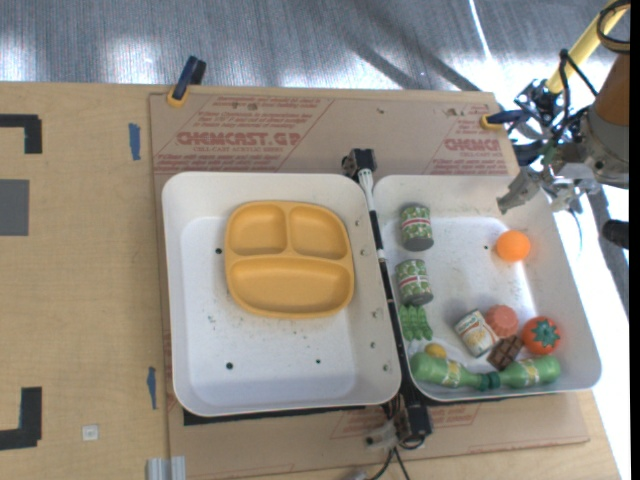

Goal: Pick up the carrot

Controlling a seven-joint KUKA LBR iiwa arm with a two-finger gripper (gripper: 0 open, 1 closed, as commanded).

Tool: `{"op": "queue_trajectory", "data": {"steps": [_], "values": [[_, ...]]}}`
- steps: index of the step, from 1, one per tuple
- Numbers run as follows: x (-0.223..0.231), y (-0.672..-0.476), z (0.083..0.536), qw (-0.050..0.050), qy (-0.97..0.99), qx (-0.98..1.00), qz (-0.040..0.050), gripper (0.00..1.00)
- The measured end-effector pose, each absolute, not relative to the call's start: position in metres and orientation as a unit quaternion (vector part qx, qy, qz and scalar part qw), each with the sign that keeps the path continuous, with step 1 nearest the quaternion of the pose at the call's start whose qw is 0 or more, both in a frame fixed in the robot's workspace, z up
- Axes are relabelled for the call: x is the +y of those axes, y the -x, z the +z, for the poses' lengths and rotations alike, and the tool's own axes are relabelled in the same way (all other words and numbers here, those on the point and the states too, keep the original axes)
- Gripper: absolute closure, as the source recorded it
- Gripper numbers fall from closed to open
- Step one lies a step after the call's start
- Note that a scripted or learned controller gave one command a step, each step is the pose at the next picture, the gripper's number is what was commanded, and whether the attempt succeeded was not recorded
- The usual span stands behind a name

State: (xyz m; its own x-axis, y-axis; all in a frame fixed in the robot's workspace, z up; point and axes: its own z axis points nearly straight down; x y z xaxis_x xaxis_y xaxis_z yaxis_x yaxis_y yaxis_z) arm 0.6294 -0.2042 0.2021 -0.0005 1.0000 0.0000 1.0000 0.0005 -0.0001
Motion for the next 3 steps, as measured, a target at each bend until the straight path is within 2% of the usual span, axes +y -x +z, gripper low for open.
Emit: {"op": "queue_trajectory", "data": {"steps": [1,2,3], "values": [[-0.159,-0.61,0.113,0.002,0.704,-0.71,-0.0018,0.0],[-0.224,-0.622,0.144,-0.003,0.679,-0.734,-0.0014,0.0],[-0.192,-0.596,0.086,-0.001,0.505,-0.863,-0.0004,0.0]]}}
